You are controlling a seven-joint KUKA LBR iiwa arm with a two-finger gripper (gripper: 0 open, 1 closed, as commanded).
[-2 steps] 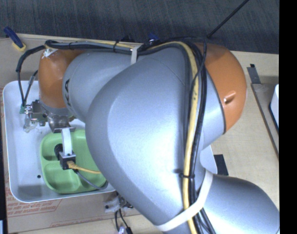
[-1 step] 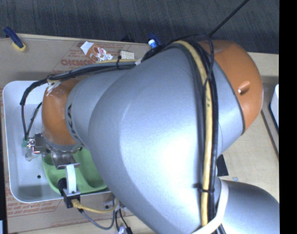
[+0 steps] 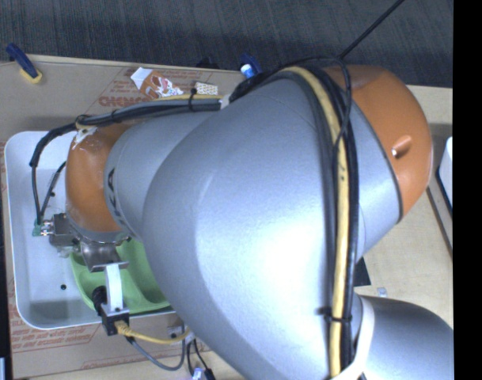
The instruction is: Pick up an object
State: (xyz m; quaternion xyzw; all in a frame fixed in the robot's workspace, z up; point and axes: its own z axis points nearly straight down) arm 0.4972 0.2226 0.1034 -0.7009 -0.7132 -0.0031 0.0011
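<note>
— Where is your claw?
— My claw (image 3: 98,253) hangs low in the left bin (image 3: 23,196), toward its near wall. Apart or together, I cannot tell — my own arm (image 3: 248,212) covers it.
— And the thing to pick?
— A pale green object (image 3: 146,287) lies just beneath it, partly hidden.

Dark grey carpet (image 3: 185,14) beyond pale tan bench (image 3: 419,267)

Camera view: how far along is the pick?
Done: the gripper is down in the left bin, over a green object. In hand: nothing confirmable; the arm hides the contact. Left: a visible grip and the lift out of the bin.
</note>
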